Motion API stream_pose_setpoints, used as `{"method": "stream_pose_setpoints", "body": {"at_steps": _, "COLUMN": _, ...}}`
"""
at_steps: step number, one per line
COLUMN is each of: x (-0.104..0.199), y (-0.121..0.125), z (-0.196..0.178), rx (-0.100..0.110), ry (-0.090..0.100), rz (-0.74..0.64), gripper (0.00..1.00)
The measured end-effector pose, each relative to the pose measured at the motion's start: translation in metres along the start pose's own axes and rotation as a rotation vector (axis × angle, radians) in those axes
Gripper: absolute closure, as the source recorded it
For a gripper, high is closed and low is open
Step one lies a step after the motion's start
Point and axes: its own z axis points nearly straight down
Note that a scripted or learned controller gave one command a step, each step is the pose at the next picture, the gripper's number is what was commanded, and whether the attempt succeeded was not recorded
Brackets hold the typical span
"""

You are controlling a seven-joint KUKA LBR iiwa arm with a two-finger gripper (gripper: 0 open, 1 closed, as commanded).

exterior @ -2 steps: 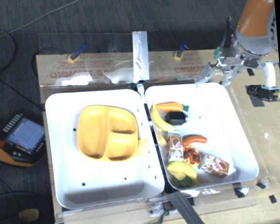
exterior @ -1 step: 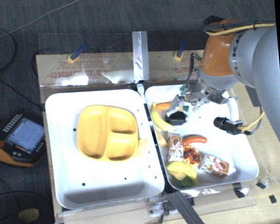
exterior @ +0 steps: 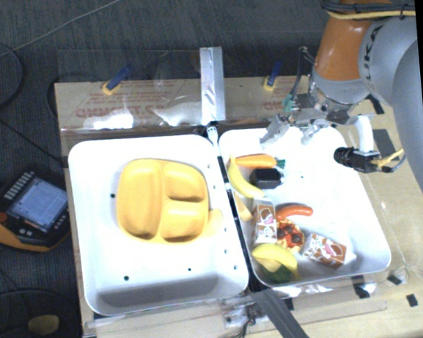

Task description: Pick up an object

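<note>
The grey two-finger gripper point(exterior: 293, 126) hangs over the far edge of the right white bin point(exterior: 362, 210), its fingers spread and holding nothing. Just near and left of it lie an orange carrot-shaped toy point(exterior: 255, 161), a yellow plastic banana point(exterior: 240, 183) and a small black block point(exterior: 266, 176). Nearer lie a red sausage toy point(exterior: 295, 211), printed snack packets point(exterior: 326, 250) and a yellow-green fruit toy point(exterior: 274, 261). The left white bin point(exterior: 104, 284) holds a yellow sectioned plastic tray point(exterior: 161, 198).

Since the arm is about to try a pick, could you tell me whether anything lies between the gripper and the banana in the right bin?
Nothing visible stands in the way. The gripper hangs over the far edge of the right bin, and bare white floor separates it from the banana. An orange carrot and a black block crowd the banana's near side.
</note>
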Motion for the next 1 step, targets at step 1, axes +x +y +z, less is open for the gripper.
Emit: {"method": "stream_pose_setpoints", "body": {"at_steps": 1, "x": 0.0072, "y": 0.0156, "z": 0.1066, "rx": -0.001, "ry": -0.001, "rz": -0.083, "gripper": 0.00}}
